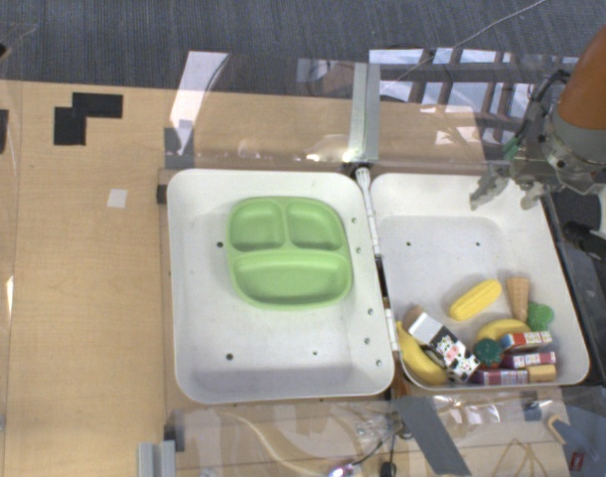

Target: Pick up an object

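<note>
Two white bins were seen side by side on the tabletop (75, 266). A green divided plate (286, 250) was set near the middle of the left bin (199, 346). The small things to be picked were crowded into the near right corner of the right bin (432, 237): a yellow corn cob (476, 299), an ice-cream cone (520, 291), a banana (419, 354) against the near left edge, a black-and-white die (450, 351), and some small boxes (527, 358) along the near edge.

The pincer (506, 189) was held above the far right corner of the right bin, well apart from the pile, with its two fingers spread and nothing between them. The step in hand was judged to be the approach, with no grasp yet made.

A clean pick would be favoured by choosing the corn cob, since it lay at the edge of the pile with bare bin floor beside it. The fingers should be set across its short width and lowered straight down, so that the neighbouring cone is not nudged. The tightly packed boxes should be avoided, as little room for the fingers was seen between them.
</note>
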`<action>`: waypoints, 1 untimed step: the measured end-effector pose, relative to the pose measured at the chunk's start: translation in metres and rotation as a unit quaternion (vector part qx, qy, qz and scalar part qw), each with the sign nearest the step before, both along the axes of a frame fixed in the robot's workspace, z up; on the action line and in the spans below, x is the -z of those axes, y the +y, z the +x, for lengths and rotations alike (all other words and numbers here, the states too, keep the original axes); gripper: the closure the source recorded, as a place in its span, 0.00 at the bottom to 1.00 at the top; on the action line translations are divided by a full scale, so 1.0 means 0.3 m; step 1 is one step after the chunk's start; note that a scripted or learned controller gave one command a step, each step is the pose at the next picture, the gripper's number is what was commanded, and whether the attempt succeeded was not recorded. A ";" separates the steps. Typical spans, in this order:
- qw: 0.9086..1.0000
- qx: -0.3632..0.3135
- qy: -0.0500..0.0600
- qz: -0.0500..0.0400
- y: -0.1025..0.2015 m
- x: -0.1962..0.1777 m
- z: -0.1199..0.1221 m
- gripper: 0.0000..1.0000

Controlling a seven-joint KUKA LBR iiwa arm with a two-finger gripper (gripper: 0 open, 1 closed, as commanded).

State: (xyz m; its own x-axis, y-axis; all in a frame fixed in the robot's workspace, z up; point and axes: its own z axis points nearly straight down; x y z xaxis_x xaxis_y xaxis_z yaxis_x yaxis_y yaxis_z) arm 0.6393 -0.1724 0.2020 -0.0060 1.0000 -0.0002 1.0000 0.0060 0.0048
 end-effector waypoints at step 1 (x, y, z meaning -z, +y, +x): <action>1.000 0.020 -0.002 0.000 0.053 0.369 -0.244 0.00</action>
